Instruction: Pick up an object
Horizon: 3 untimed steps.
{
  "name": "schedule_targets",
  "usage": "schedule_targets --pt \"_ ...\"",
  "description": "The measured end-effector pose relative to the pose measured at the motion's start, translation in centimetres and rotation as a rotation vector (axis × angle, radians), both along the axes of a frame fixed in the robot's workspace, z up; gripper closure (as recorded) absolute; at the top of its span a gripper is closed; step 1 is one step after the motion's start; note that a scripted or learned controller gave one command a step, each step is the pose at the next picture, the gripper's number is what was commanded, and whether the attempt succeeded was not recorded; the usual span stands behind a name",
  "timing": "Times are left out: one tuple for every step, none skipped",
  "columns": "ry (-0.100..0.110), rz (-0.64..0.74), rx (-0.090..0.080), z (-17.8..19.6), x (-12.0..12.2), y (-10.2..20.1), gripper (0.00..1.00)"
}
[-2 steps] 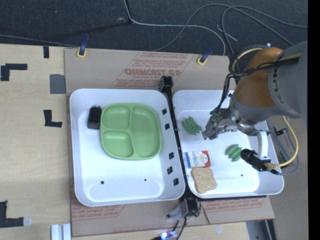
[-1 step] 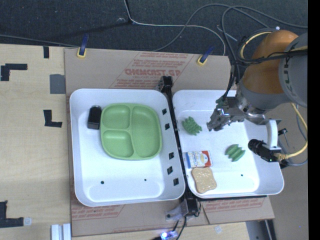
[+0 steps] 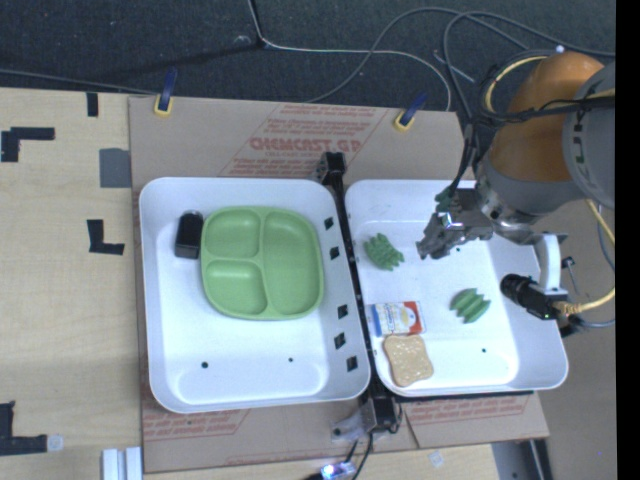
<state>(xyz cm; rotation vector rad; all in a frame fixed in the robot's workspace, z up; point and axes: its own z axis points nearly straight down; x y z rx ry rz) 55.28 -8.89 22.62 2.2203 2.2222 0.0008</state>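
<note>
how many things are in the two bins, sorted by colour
green: 3 - divided plate in the left bin, two small leafy pieces in the right bin
black: 1 - small block beside the plate
tan: 1 - bread slice
red, white and blue: 1 - small packet
total: 6

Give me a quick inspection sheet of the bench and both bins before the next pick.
Surface: brown cardboard sheet under left white bin and right white bin.
Job's things: right bin holds two green leafy pieces, small red-and-blue packet, tan bread slice.
Clutter: left bin holds green divided plate, small black block.
Gripper: over right bin, nothing seen held.
Cables: thin leads behind bench.
Surroundings: blue-yellow clamps.
</note>
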Motion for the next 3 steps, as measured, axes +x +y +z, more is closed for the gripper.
schedule_targets --pt "0.002 0.004 0.001 0.2 0.6 4.4 1.00" --pt "0.002 0.007 0.002 0.2 1.1 10.8 1.00" --pt "0.002 0.006 0.001 0.6 1.4 15.5 1.00"
